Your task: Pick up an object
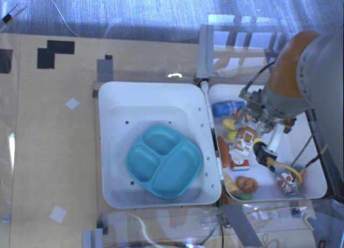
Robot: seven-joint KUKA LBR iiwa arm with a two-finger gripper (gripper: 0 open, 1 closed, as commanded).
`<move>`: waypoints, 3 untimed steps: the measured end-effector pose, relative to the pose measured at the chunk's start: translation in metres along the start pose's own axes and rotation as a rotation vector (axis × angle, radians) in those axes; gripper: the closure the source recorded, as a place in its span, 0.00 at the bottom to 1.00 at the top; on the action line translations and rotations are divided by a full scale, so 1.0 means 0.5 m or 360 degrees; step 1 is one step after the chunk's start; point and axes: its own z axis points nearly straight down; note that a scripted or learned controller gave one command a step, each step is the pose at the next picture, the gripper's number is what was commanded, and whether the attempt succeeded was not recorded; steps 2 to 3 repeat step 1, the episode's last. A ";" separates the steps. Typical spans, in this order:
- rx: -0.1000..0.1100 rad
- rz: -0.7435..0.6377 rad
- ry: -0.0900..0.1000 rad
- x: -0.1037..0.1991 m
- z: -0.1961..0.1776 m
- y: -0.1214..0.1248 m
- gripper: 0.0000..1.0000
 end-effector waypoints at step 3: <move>0.0000 -0.0356 -0.0001 0.099 0.001 0.042 1.00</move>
